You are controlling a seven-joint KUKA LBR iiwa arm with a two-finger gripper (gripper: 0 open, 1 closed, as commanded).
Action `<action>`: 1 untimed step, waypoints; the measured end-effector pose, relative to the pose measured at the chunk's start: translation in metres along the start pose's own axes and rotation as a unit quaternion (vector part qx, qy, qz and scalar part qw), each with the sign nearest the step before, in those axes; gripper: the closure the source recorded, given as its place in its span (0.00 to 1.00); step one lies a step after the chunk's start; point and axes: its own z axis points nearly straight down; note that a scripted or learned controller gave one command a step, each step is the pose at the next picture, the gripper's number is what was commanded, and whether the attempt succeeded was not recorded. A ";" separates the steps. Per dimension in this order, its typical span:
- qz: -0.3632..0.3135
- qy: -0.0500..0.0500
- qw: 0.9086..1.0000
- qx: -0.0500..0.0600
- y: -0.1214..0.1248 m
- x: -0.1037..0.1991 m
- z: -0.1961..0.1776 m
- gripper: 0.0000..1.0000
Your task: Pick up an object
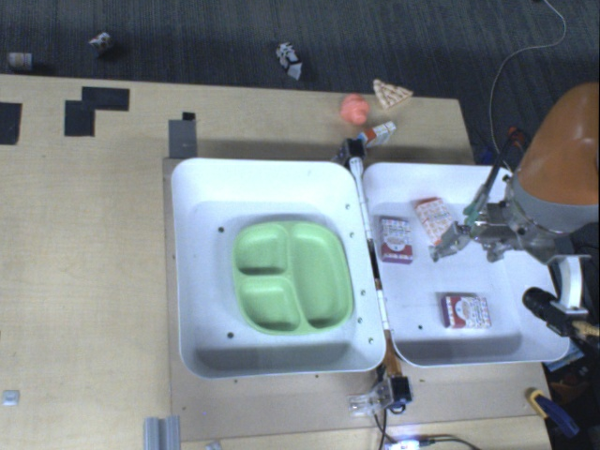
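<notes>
Red packet (434, 219) is lying beside the gripper (448, 244); I am unable to judge its opening, the arm (562, 172) covering the bin's (525, 345) right side.

Hand (452, 240) hovers over right bin (412, 340) beside packets (432, 217).

even, soft overhead light, faint shadows inside the white bins (187, 251), slightly soft focus and grainy throughout.
</notes>
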 end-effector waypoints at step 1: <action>0.001 -0.002 1.000 -0.006 -0.028 0.015 0.114 0.00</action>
